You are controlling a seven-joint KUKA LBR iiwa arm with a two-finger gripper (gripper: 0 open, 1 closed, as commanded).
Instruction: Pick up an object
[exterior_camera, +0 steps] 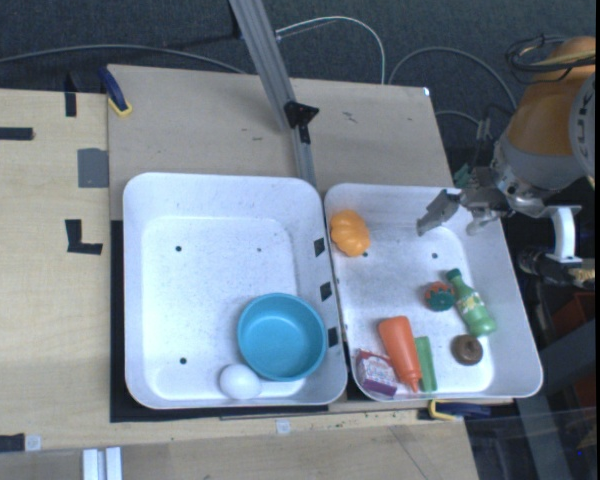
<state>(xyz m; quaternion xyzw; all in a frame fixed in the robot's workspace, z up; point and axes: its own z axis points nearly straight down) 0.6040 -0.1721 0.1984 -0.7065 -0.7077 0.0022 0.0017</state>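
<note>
I have the gripper (454,214) hanging over the upper right part of the right bin (520,298), its two fingers spread apart with nothing between them. By my reading, nothing is picked yet; the whole grab is still ahead. Candidates lie below it in that bin: an orange lump (349,233) at the upper left, a green bottle (470,303) at centre right beside a small teal piece (439,297), an orange carrot (400,349) and a brown ring (467,349) lower down. The left bin (160,258) holds a blue bowl (281,335) and a white ball (239,380).
</note>
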